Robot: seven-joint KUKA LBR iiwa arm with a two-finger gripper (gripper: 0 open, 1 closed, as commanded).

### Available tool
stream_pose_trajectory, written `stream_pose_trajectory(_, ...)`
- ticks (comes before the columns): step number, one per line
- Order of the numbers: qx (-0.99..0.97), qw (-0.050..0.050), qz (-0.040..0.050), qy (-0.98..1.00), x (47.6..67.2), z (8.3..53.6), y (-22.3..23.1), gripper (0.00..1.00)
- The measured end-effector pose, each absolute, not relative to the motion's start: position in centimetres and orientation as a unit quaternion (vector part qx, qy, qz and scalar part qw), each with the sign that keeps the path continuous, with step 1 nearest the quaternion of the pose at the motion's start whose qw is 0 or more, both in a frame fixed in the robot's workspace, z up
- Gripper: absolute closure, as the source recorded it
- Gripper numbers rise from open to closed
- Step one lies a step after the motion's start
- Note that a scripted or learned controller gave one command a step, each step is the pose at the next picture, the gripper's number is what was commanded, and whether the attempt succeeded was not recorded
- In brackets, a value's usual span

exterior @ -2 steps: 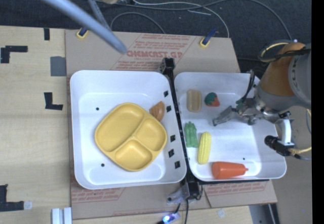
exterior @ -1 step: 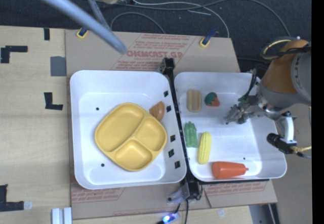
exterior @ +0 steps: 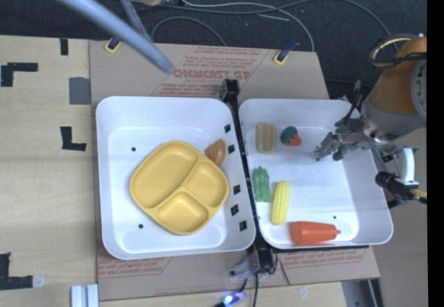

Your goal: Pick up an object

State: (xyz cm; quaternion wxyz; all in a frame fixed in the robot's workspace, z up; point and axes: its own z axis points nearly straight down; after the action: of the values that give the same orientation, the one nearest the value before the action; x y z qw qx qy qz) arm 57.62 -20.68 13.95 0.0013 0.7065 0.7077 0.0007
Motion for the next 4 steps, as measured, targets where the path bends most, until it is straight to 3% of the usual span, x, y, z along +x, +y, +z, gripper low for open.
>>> stream_pose_trajectory(2, 0.706, 0.003, 0.0011, 0.708, 58.0, 23.6, -20.8, 1.00)
stream_pose_trajectory(4, 0.705, -0.001, -0.0002, 0.709, 57.4, 22.4, -11.5, 1.00)
